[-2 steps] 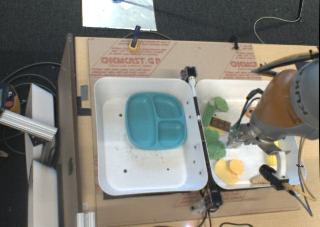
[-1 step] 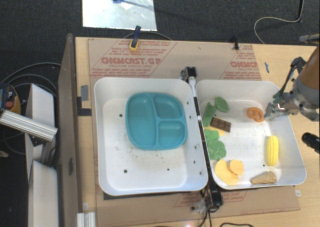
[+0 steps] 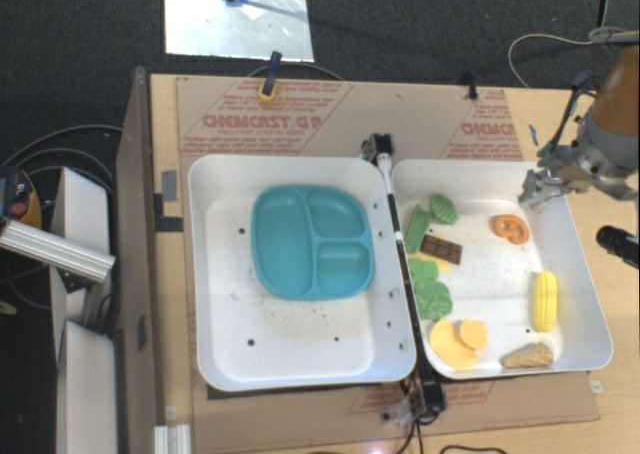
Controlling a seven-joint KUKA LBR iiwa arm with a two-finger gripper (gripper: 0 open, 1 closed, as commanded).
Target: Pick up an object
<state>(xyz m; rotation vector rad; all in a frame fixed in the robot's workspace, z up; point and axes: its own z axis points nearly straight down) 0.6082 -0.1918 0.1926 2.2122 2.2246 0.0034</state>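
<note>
A wooden desk (image 3: 300, 107) seen from above carries two shallow white bins side by side. Nearest the viewer, along the front edge of the right bin (image 3: 590, 317), lie a round yellow slice (image 3: 452, 344) with a smaller orange piece (image 3: 472, 334) resting on it, and beside them a tan wedge of bread (image 3: 527, 354). A little farther back, a yellow corn cob (image 3: 545, 300) lies near the bin's right side, and green leafy pieces (image 3: 428, 290) sit against the left wall. Beyond those are a brown chocolate bar (image 3: 441, 249), a green strip (image 3: 417, 229), another green leaf (image 3: 443, 208) and an orange ring-shaped piece (image 3: 511, 228).

The left bin (image 3: 225, 342) holds a teal divided plate (image 3: 311, 242), lying flat near its centre.

At the far right corner of the right bin, the arm's tool (image 3: 540, 187) hangs over the rim, apart from every item. It has hold of nothing visible; how far its fingers are spread cannot be told.

At the far edge, a blue and yellow clamp (image 3: 270, 80) grips the desk.
</note>
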